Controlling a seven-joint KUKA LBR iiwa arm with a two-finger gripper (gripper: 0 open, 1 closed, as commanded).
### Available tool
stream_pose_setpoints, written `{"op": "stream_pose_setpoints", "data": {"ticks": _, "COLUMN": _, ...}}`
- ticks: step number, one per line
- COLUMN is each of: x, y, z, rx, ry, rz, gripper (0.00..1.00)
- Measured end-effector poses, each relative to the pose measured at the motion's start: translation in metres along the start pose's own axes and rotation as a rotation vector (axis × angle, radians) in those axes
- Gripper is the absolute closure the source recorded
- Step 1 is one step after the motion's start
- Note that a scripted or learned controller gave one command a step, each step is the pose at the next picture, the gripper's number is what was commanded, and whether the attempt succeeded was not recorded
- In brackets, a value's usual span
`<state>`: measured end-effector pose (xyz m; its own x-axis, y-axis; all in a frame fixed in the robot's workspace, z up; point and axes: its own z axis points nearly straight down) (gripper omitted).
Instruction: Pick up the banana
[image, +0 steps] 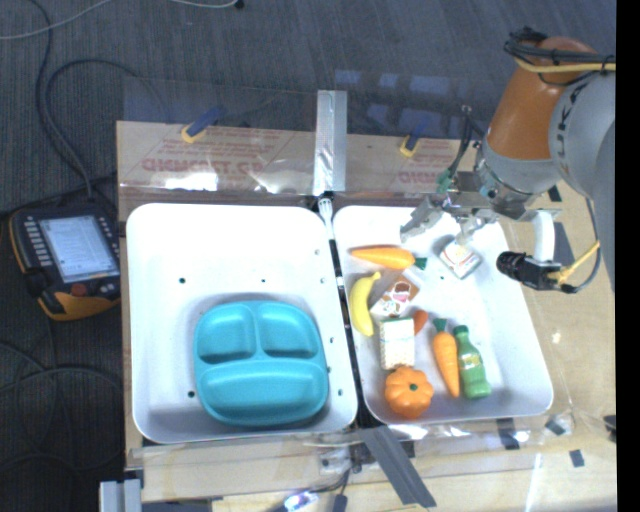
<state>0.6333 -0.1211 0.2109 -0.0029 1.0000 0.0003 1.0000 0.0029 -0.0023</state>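
The yellow banana (362, 303) lies in the right bin (520, 330), along its left wall, curving from top right to bottom left. My gripper (440, 240) hangs over the far part of that bin, up and to the right of the banana and apart from it. It is open, with its fingers spread and nothing between them. An orange carrot (382, 257) lies between the gripper and the banana's upper end.
Packed by the banana are a small printed carton (400, 295), a white box (397, 343), a second carrot (446, 362), a green bottle (470, 365) and an orange pumpkin (408, 390). A teal divided tray (262, 362) sits in the left bin (160, 300).
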Motion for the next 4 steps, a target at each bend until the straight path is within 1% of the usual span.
{"op": "stream_pose_setpoints", "data": {"ticks": 1, "x": 0.014, "y": -0.050, "z": 0.112, "rx": -0.005, "ry": 0.001, "rz": 0.016, "gripper": 0.00}}
{"op": "stream_pose_setpoints", "data": {"ticks": 2, "x": 0.002, "y": -0.049, "z": 0.118, "rx": -0.015, "ry": 0.007, "rz": 0.514, "gripper": 0.00}}
{"op": "stream_pose_setpoints", "data": {"ticks": 3, "x": 0.003, "y": -0.048, "z": 0.109, "rx": -0.017, "ry": 0.008, "rz": 0.511, "gripper": 1.00}}
{"op": "stream_pose_setpoints", "data": {"ticks": 4, "x": -0.074, "y": -0.042, "z": 0.116, "rx": -0.025, "ry": -0.004, "rz": 0.435, "gripper": 1.00}}
